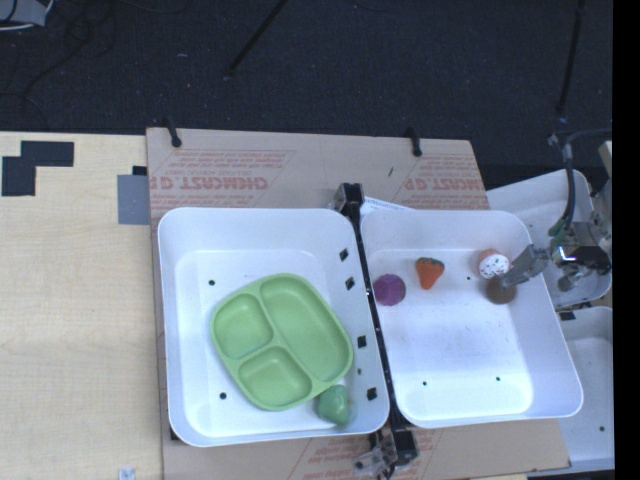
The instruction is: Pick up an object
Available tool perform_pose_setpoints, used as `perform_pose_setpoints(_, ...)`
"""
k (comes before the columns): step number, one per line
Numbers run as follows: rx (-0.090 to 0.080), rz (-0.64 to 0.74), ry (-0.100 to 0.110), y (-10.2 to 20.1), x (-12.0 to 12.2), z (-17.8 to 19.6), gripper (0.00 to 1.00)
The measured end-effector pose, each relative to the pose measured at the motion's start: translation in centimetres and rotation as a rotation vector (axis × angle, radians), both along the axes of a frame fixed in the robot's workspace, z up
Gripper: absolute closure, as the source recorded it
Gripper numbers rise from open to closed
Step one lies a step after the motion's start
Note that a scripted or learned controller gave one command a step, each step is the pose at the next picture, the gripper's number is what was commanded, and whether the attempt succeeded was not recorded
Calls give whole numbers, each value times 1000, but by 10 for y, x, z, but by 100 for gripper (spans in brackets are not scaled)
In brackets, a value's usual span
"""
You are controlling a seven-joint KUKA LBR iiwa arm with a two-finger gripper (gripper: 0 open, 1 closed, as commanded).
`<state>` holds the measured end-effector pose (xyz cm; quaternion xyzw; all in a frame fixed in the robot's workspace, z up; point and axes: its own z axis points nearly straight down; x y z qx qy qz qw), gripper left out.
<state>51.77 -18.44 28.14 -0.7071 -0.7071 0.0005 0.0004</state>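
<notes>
— Anything picked up yet?
— No. The gripper point(568, 258) sits at right edge of frame; its grip state I cannot tell. The strawberry point(430, 271) lies in the right bin point(470, 388), untouched.

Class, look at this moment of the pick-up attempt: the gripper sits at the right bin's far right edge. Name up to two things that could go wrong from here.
1. The gripper hangs by the right bin's wall, so a descent here may strike the rim.
2. The white-and-red ball and the brown object lie very close together beside it; closing on one could knock the other away, or catch neither.
</notes>
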Motion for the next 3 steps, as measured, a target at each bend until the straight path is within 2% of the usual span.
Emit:
perform_pose_setpoints(1,3,0,6,0,-9,-48,0)
perform_pose_setpoints(2,2,-1,5,-7,-8,-95,0)
perform_pose_setpoints(3,3,0,6,-1,-13,-140,0)
